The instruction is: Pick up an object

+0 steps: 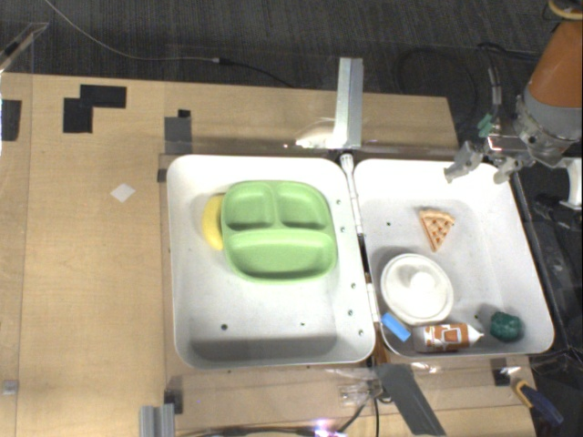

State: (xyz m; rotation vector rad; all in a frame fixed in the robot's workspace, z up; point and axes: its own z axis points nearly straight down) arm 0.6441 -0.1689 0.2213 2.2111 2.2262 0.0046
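Holding two things, left bin (187,271); right bin (519,244) holds five.

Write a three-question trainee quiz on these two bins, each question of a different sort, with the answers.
1. True or false: the green divided plate lies in the same bin as the white bowl.
2. Multiple choice: which item lies closest to the end effector? A) the waffle piece B) the dark green object C) the brown bottle
3. Fill in: a yellow object peeks out from the plate's ____ edge as the camera sees it.

Key
1. False: the plate is in the left bin, the bowl in the right bin.
2. A
3. left
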